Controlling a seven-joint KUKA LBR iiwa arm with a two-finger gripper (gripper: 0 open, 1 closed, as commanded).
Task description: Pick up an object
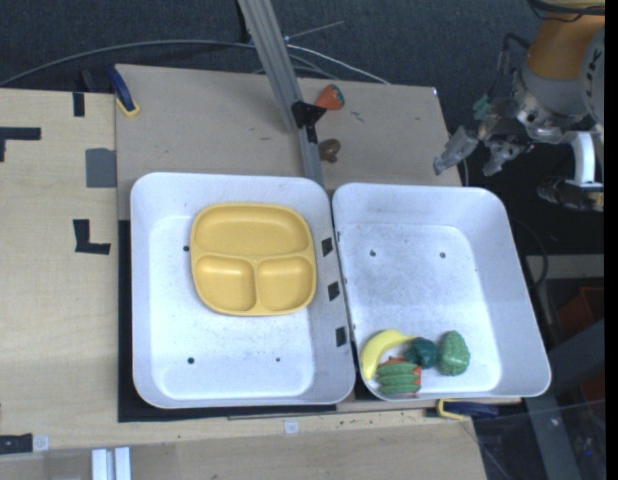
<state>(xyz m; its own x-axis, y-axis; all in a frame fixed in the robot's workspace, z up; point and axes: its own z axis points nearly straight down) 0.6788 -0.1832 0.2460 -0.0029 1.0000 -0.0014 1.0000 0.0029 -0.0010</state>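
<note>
Gripper (479, 153) sits off the far right corner of the right bin (489, 218), outside the rim, over the bench. Fingers look spread, nothing between them.

Targets are well away from it, down at the near edge of that same bin: a banana (379, 348), a dark teal piece (423, 352), a green lumpy piece (453, 353) and a green-and-red piece (398, 376), all bunched together and touching, tucked towards the near left corner.

Handling guess: toy food, light, hard plastic, smooth and curved, so likely to squirt out of a pinch. The green lumpy piece is the best bet; it's on the outer side of the clump, with free floor on the side nearest the gripper. Take it across the narrow width. The banana hugs the wall, so there's poor finger clearance.

Left bin (149, 268), farthest from the gripper, holds a yellow three-compartment plate (254, 258), compartments bare.
</note>
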